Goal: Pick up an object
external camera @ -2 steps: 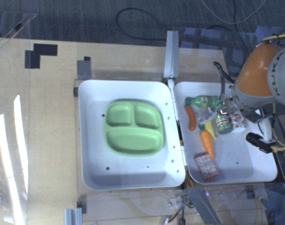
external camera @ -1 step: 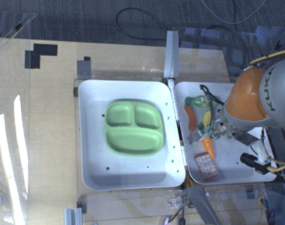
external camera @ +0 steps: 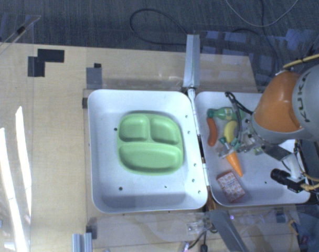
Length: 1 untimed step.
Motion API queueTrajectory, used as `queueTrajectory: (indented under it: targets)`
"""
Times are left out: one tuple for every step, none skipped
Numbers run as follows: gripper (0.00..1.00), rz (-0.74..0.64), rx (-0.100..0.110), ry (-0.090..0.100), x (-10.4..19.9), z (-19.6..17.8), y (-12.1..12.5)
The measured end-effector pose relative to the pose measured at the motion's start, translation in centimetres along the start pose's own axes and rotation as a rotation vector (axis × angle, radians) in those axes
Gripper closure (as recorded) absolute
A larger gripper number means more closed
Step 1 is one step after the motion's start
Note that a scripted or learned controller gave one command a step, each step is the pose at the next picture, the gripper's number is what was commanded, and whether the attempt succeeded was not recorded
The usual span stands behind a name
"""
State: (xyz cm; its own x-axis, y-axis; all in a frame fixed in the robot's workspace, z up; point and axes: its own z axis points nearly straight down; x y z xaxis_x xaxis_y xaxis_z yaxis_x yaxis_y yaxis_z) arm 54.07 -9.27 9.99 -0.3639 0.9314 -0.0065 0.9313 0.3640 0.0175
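The right bin [external camera: 264,193] holds several small things. A red sausage-shaped piece [external camera: 212,132] lies near its left wall, with a green item [external camera: 220,113] behind it and a yellow piece [external camera: 230,131] beside it. An orange cone-shaped carrot [external camera: 234,164] lies in the middle, and a brown patterned packet [external camera: 231,186] sits near the front. My gripper [external camera: 238,145] hangs low over the bin, just above the carrot's top end and next to the yellow piece. The wrist hides what lies directly under it.
The left bin [external camera: 104,188] holds a green divided plate [external camera: 150,143] at its centre. A metal divider post [external camera: 192,62] stands behind the bins' shared edge. The arm's orange band [external camera: 277,109] covers the right bin's back right part.
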Motion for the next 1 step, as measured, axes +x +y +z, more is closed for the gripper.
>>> queueTrajectory:
  targets:
    - [1.0,0.164,0.015,0.004,2.09,-8.33,11.66]
